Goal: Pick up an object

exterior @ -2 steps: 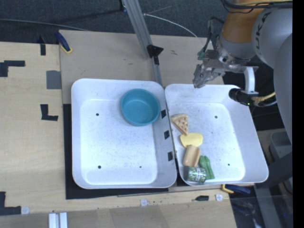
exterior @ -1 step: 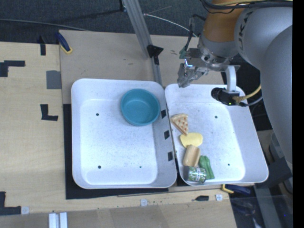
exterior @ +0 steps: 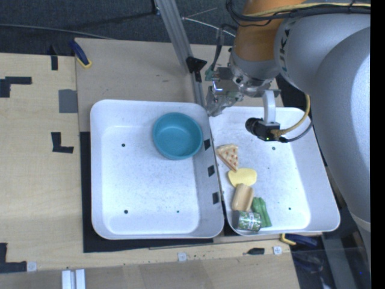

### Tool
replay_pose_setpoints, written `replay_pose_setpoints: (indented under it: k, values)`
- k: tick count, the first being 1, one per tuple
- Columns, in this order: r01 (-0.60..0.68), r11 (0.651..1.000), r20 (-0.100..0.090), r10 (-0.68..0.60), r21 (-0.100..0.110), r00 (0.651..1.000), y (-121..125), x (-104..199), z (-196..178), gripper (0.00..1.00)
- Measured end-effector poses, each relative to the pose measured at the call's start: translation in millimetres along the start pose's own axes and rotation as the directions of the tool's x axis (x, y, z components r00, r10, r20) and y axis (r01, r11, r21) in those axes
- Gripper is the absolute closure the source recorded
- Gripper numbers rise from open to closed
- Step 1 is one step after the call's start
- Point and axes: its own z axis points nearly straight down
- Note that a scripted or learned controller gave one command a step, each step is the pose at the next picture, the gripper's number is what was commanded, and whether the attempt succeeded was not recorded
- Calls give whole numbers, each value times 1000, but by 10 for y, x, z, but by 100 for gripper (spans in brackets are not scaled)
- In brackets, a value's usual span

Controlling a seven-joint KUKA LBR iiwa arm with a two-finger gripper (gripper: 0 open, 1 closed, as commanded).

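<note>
**Bench view: hand at far edge of right bin, objects untouched**

Pale wooden bench (exterior: 36,161) with scattered black tape marks carries two shallow white bins side by side on a dark mat. A slanted metal rail (exterior: 174,29) runs down from the far edge toward the gap between the bins.

Left bin (exterior: 120,221): holds one blue bowl (exterior: 177,135), upright, in the far right corner, close to the wall shared with the other bin.

Right bin (exterior: 307,203): a cluster of small objects lies along its left wall. Far to near:
- tan wedge-shaped piece (exterior: 228,156)
- yellow flat piece (exterior: 243,176), just near of the wedge
- tan cylinder (exterior: 242,197), touching the yellow piece
- green piece (exterior: 261,211), just right of the cylinder
- small greenish can (exterior: 248,222) at the near left corner, touching the cylinder end

Arm: grey body with orange band enters from the right and fills the far right of the view. The hand (exterior: 215,106) sits over the far left corner of the right bin, just at the wall between bins. Nothing is visible between its fingers. Whether it is spread or pressed together: cannot tell, tips too small and dark against the rail.

A black cylindrical fitting (exterior: 262,129) with a cable hangs just right of the hand, above the bin floor.

Hand is well apart from the object cluster and near the bowl's far right rim.
</note>
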Motion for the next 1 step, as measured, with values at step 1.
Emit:
replay_pose_setpoints:
  k: [1]
  values:
    - [0, 1000, 0, 0, 0, 1000, -8, 460, 135, 100]
